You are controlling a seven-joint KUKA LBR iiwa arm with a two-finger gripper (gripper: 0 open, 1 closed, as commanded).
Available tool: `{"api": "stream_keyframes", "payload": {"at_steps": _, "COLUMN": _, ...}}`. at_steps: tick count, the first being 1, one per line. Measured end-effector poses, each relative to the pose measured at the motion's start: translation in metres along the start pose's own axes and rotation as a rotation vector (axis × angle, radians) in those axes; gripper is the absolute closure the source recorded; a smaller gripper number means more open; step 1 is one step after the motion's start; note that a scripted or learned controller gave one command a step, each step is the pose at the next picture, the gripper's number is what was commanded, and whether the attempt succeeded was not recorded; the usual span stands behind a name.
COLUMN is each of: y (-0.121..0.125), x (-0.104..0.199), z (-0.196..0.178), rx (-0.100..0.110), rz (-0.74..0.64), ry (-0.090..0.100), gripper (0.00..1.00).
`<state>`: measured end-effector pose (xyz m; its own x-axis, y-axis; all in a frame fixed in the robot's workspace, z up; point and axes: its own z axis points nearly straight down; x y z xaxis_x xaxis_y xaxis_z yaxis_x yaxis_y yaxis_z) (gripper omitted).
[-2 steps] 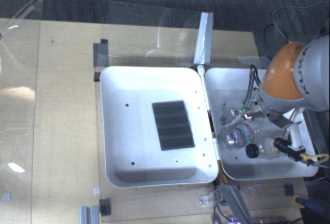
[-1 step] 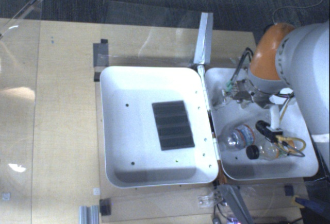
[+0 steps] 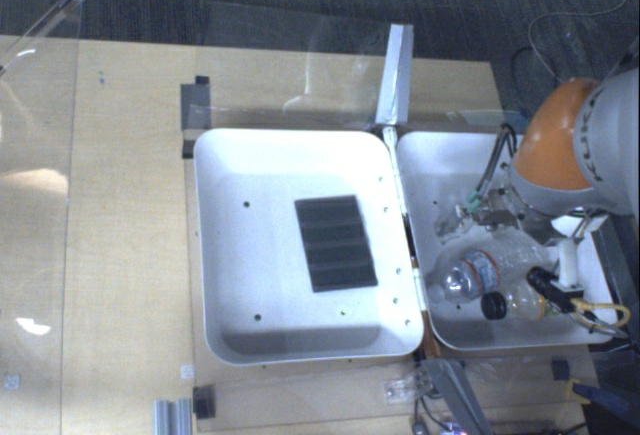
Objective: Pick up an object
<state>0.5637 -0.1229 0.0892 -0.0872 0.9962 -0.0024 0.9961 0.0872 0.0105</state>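
Here, pincer [image 3: 478, 213] above bottle [image 3: 470, 278].

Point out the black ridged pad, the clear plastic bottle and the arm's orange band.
black ridged pad [image 3: 336, 243], camera view, middle of its ribbed top, in the left bin.
clear plastic bottle [image 3: 476, 276], camera view, its blue-labelled body, in the right bin.
orange band [image 3: 556, 145], camera view, centre of its curved surface.

Showing as a bulky grey arm [image 3: 612, 128] with smooth, rounded casing, curving into a glossy orange band [image 3: 556, 138] shaped like a dome above the wrist. Carrying thin dark cables [image 3: 492, 166] looping down beside the band toward a small metallic wrist piece [image 3: 492, 213], its details blurring into pale grey. Wearing a lighter grey sheen along the casing's upper edge.
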Motion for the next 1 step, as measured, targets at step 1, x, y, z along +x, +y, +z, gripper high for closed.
{"api": "stream_keyframes", "payload": {"at_steps": 1, "y": 0.1073, "x": -0.0031, "z": 0.0033, "rx": 0.003, "rz": -0.024, "ry": 0.001, "gripper": 0.00}}
